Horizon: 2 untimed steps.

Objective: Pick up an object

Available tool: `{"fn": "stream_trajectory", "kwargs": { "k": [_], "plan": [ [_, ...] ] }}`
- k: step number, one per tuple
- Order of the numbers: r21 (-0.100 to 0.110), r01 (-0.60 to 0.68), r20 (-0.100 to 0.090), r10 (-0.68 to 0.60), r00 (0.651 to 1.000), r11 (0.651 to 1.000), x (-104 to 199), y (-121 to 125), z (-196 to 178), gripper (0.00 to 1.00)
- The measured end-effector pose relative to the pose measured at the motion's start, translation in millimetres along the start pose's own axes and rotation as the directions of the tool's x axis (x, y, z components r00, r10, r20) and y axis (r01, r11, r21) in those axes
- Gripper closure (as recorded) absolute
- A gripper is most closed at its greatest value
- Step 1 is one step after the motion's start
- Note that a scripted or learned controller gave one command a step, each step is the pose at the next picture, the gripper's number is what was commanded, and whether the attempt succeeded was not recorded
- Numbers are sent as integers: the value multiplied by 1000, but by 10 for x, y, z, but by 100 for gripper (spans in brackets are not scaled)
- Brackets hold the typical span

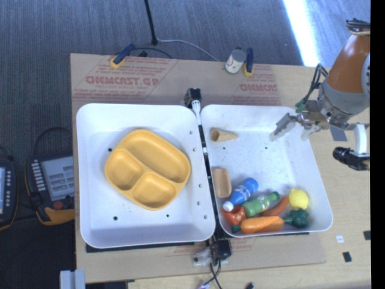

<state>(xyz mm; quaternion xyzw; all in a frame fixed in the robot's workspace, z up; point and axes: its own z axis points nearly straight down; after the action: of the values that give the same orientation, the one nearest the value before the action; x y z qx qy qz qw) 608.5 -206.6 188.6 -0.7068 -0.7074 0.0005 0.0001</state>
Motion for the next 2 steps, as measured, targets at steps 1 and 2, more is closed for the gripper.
{"fn": "stream_trajectory", "kwargs": {
  "k": [1,2],
  "plan": [
    [3,-1,-1,1,1000,1000,459,-986,446,0],
    [-7,-1,3,1,1000,1000,964,-1058,919,0]
  ]
}}
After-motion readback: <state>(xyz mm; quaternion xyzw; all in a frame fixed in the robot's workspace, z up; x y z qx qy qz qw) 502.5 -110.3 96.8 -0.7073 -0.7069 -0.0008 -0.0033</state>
